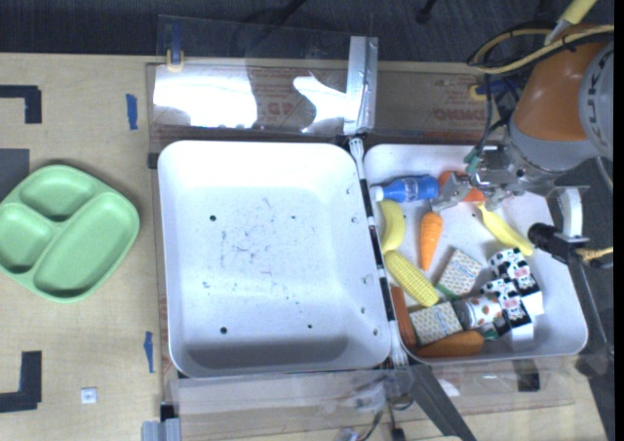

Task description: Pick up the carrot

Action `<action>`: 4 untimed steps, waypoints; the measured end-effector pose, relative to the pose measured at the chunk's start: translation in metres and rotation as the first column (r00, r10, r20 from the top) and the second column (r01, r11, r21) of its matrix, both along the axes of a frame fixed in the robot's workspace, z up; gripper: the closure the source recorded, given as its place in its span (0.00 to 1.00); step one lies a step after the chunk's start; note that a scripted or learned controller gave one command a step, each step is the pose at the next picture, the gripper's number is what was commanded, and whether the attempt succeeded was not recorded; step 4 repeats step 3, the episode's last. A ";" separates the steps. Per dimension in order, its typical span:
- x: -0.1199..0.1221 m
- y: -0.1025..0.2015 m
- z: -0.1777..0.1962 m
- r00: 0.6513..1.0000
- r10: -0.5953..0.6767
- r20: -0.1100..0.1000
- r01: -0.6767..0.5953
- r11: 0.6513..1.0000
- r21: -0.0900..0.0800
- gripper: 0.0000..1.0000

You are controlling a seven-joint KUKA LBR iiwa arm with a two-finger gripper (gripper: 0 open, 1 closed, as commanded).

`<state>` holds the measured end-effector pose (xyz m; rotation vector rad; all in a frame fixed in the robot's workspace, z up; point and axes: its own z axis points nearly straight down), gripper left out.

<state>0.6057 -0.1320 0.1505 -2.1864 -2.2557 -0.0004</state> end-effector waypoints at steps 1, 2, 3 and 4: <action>0.004 0.019 -0.064 0.976 0.217 0.004 -0.217 0.976 -0.001 0.00; 0.005 0.019 -0.052 0.977 0.215 0.009 -0.215 0.977 -0.003 1.00; 0.050 0.058 0.116 0.992 0.123 0.002 -0.123 0.992 -0.002 1.00; 0.050 0.058 0.116 0.992 0.123 0.002 -0.123 0.992 -0.002 1.00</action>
